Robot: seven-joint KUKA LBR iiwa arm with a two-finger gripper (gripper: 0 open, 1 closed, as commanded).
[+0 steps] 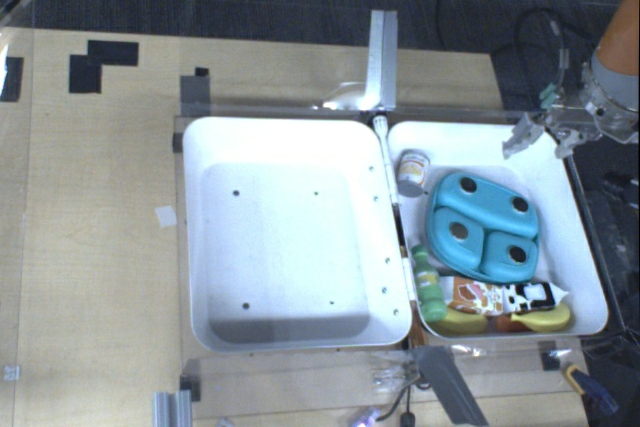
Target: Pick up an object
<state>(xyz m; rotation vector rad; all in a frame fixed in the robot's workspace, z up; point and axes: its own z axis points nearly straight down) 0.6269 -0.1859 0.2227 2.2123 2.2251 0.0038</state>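
My gripper (541,141) hangs over the far right corner of the right bin (590,245), its two fingers spread open with nothing between them. Below and to its left lies a large blue moulded tray (483,227) with three round dimples. A small tin (411,171) stands by the bin's left wall. Along the near edge sit a green bottle (428,281), an orange and black-white packet (500,296) and a yellow banana-like piece (505,320).
The left bin (285,230) adjoins the right one, with a metal divider post (383,55) rising behind their shared wall. Cables (545,35) trail over the dark floor behind the arm. Bare wooden bench extends to the left.
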